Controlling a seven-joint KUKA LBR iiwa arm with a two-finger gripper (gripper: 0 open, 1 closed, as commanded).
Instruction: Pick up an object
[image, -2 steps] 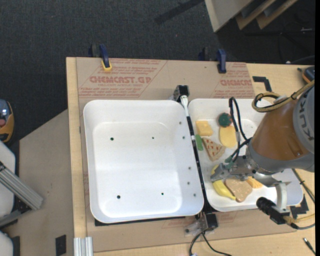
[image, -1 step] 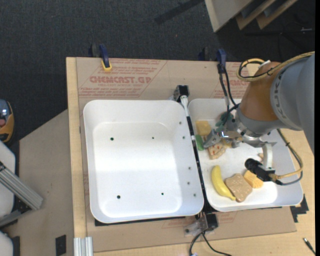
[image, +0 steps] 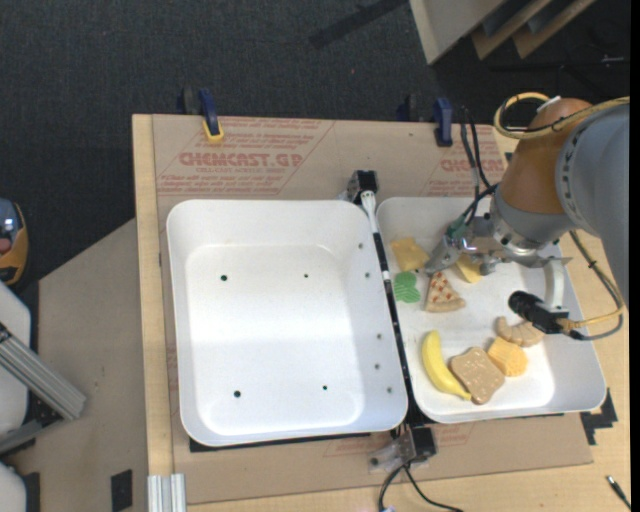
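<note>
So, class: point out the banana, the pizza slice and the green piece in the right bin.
banana (image: 437, 364), camera view, middle of its curve
pizza slice (image: 441, 292), camera view, its centre
green piece (image: 406, 289), camera view, its centre

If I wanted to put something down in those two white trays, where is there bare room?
The left tray has its whole floor bare. The right tray is crowded: banana, toast, pizza slice and green piece, with the gripper above them. Its bare patches are the far corner by the divider and the near right edge beyond the toast.
</note>
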